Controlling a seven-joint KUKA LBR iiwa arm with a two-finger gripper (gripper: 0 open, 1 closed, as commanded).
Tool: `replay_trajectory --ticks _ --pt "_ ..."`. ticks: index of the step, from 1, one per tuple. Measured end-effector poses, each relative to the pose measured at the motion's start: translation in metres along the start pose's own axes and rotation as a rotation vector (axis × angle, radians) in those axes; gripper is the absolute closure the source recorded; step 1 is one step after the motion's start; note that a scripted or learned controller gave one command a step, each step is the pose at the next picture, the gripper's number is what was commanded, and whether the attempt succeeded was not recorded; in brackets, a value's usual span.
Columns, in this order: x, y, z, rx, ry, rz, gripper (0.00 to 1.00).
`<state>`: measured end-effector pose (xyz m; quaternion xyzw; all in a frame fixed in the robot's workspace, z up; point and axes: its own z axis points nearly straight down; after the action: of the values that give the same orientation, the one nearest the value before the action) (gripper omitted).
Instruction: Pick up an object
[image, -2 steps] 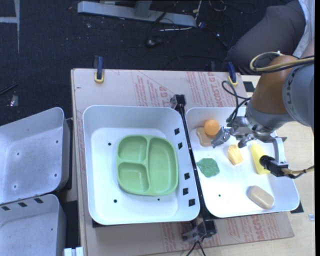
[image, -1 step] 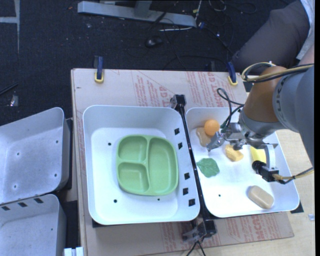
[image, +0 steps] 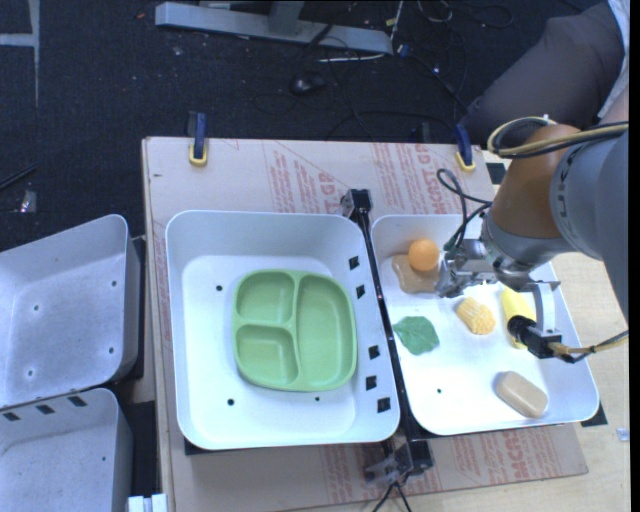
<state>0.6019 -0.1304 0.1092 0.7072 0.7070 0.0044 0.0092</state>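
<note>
- Candidate objects lie loose in the right bin (image: 575, 400): an orange ball (image: 424, 255) on a tan piece (image: 408, 274) near the far left corner, a green leaf-shaped item (image: 416, 334) by the left wall, a yellow corn cob (image: 477, 317) mid-bin, a tan oblong (image: 521, 393) toward the near right corner.
- The gripper (image: 462, 278) sits low just beside the ball and tan piece, likely targeting them; finger state cannot be told, nothing seen held.
- The left bin (image: 190, 300) carries a green divided tray (image: 296, 330), apparently the destination side.
- Both bins rest on the surface (image: 260, 170).
</note>
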Motion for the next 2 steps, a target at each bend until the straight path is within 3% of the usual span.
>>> replay_trajectory --ticks 1,2 --pt "-0.001 0.007 -0.062 0.014 0.005 -0.003 1.00" --pt "-0.011 0.010 -0.120 0.014 0.005 -0.002 1.00"
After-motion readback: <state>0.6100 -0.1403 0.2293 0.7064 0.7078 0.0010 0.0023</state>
